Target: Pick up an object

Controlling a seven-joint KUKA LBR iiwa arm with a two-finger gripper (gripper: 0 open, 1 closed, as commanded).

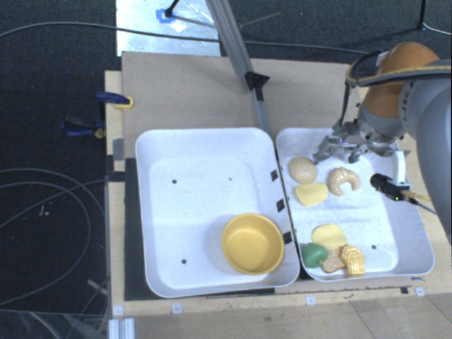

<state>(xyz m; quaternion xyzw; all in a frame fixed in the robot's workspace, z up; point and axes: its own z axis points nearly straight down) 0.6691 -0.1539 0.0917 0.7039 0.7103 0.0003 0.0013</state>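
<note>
Lowest in my view, well below the gripper (pixel 344 145), a green rounded piece (pixel 313 253), a tan lumpy piece (pixel 332 260) and a ridged yellow-orange piece (pixel 352 259) crowd the right bin's (pixel 417 260) near wall. Just under the gripper sits a tan croissant-shaped toy (pixel 343 180), my likely pick; left of it lie a pale egg-shaped ball (pixel 302 169) and a flat yellow wedge (pixel 311 193). From here I cannot tell whether the gripper is spread or pressed together. The croissant looks light, stiff and maybe slick plastic, so I would take it across its thick middle. Open floor surrounds it, though the far wall is near. A yellow bowl (pixel 253 242) sits in the left bin (pixel 176 147).
</note>
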